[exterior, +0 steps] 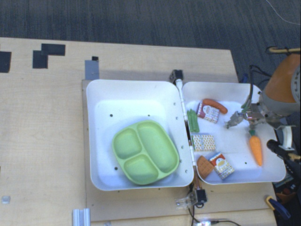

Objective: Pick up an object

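My gripper (242,121) hangs over the right bin (235,91), near its right side, open with nothing between its fingers. Just below and to the right of it an orange carrot (255,149) lies on the bin floor. To its left lie a red sausage (216,106) and a small red-and-white packet (208,113). A green stick-like piece (192,121) leans by the bin's left wall. Nearer the front sit a pale cracker box (203,141), a brown cookie (203,166) and a small carton (222,165).
The left bin (99,126) holds a green three-compartment plate (146,152). The arm's orange band (283,84) looms at the right edge above the right bin. Wooden bench surface lies to the left, with cables at the front.
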`<state>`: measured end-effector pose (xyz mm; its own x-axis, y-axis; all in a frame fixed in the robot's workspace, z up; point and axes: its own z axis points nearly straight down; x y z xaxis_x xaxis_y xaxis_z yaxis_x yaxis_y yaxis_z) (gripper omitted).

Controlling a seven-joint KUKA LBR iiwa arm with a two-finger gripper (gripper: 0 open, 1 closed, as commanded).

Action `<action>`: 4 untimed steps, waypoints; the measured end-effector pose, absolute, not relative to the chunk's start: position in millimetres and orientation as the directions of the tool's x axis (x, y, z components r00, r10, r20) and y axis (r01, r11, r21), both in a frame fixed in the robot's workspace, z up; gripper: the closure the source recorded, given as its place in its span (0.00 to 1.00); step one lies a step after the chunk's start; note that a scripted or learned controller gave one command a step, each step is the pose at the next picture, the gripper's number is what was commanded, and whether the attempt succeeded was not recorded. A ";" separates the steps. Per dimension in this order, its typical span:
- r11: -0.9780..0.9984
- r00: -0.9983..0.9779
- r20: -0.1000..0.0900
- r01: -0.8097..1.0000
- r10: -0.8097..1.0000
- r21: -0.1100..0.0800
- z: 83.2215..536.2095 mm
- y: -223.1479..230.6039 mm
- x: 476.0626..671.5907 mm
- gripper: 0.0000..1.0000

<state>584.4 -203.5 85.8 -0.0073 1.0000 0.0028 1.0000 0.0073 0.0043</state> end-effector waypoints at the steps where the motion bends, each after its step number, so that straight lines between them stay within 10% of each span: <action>1: 0.011 -0.011 -0.002 1.000 1.000 0.010 97.7 -204.5 586.2 1.00; 2: 0.011 -0.011 -0.002 1.000 1.000 0.010 97.7 -204.5 586.1 0.00; 3: 0.006 -0.006 0.003 1.000 1.000 0.006 86.8 -203.6 510.6 0.00; 4: 0.004 -0.004 -0.002 1.000 1.000 0.012 98.0 -205.2 512.4 1.00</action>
